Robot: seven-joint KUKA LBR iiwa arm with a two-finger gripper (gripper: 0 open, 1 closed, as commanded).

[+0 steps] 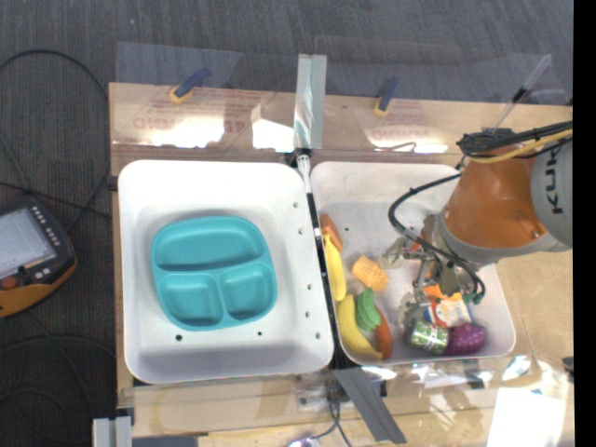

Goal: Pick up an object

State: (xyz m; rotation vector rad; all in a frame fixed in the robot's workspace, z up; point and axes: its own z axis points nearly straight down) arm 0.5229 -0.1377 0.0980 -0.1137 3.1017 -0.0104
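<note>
My gripper (430, 282) hangs low in the right bin (372, 198), just under the arm's orange band. Directly below it lie a small white and orange carton (449, 309), a green can (426, 336) and a purple grape bunch (467, 338). To its left sit a yellow corn piece (369, 273), a green vegetable (366, 306) beside an orange carrot (383, 335), and a yellow banana (345, 317) along the bin's left wall. The wrist hides much of the fingers, and nothing shows between them.
The left bin (149, 194) holds a teal divided plate (215, 270). A clear upright divider (310, 101) stands behind the two bins. A handheld pendant (28, 250) with cables lies on the floor at the far left.
</note>
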